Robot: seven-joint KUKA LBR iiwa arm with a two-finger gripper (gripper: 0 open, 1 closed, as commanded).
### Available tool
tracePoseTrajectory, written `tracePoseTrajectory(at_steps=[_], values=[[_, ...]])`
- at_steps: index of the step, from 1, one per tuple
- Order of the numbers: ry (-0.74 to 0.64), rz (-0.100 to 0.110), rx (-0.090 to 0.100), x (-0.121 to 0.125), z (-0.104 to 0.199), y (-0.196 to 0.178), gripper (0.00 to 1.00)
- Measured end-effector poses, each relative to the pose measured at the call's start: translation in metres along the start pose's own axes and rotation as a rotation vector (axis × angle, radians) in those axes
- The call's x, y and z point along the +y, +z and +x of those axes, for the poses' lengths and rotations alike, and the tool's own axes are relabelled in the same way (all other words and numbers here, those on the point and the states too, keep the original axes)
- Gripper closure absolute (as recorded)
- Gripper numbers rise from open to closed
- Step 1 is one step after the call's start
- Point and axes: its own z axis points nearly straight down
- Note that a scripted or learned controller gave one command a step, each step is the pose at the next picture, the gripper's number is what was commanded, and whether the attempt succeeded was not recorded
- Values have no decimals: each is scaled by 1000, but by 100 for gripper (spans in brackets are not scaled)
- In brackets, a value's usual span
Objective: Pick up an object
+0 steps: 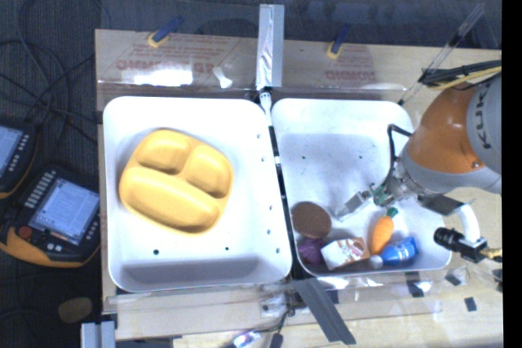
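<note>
The gripper [363, 204] sits low in the right bin [326, 126], reaching in from the right edge of the desk. It points toward the front of the bin. Its tip is small and gray here, and it is too hard to tell how far apart it is spread. Nothing can be seen held in it.

Just beside the gripper, toward the front, stands a small toy carrot [381, 232]. It is orange with a bit of green on top. It looks light and smooth, so it might slip. The best place to grab it would be across its fat middle.

Next to the carrot lies a little blue bottle [398, 253], touching the front wall of the bin. A small white box [342, 252] lies next to it. Both look light and stiff, and easy to pinch from the sides. A round brown thing [311, 218] sits near the middle wall between the two bins. A purple thing [308, 248] peeks out beside it, partly hidden.

These things are packed close together in the front part of the right bin, so the gripper could bump one while going for another.

The left bin [130, 114] holds one big yellow lump [175, 179]. It looks soft and puffy, and too wide to pinch.
</note>
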Motion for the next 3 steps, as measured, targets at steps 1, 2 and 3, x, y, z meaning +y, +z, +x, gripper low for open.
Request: tracePoseTrajectory(at_steps=[1,2,3], values=[[-141,14,8,-50,-39,-34,0],[-663,7,12,-45,-38,-34,0],[-546,9,11,-25,16,-166,0]])
